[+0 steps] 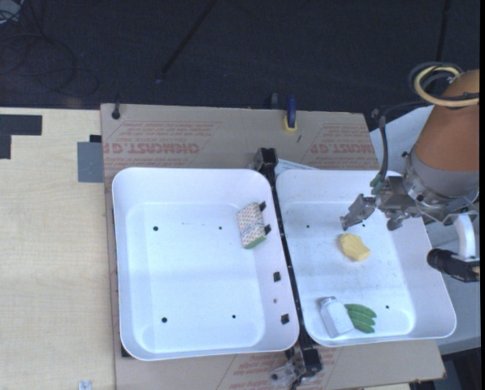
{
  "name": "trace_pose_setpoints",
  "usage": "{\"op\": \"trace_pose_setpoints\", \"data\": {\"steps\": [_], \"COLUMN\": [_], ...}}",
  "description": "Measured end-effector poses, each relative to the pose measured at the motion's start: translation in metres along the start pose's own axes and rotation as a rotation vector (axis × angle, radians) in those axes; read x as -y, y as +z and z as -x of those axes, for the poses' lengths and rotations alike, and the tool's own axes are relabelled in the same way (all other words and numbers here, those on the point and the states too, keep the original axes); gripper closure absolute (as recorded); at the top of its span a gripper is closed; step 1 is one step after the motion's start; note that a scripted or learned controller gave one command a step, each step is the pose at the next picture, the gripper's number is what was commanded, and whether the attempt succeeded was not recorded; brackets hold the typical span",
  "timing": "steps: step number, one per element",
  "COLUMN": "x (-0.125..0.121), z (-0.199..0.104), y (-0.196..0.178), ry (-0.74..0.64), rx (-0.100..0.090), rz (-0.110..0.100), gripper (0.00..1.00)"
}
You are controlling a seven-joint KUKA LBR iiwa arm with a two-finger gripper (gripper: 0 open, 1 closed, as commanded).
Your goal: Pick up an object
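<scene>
Pincer [374, 211] hangs over the right bin [437, 319], its two fingers spread apart with nothing between them, just up and to the side of a yellow lump [355, 248] lying on the bin floor. Near the bin's front edge a green pod-shaped thing [361, 317] lies touching a small white block [334, 316]. A patterned sponge [253, 225] leans at the left bin's [136, 299] right wall.

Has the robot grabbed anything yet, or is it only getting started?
Nothing looks picked up yet. The gripper is over the right bin, just above the yellow piece, which lies on the bin floor. The green item and the sponge in the left bin lie untouched. Closing on something and lifting remain.
</scene>
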State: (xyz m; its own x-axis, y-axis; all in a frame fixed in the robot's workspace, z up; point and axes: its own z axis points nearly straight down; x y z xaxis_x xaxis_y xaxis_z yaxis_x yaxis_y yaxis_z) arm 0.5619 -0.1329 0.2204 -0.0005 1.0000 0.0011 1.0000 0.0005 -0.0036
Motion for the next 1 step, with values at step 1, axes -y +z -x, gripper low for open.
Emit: {"op": "trace_pose_setpoints", "data": {"steps": [1], "x": [-0.0187], "z": [0.0214], "y": [0.1394], "ry": [0.001], "rx": [0.002], "rz": [0.001], "gripper": [0.00]}}
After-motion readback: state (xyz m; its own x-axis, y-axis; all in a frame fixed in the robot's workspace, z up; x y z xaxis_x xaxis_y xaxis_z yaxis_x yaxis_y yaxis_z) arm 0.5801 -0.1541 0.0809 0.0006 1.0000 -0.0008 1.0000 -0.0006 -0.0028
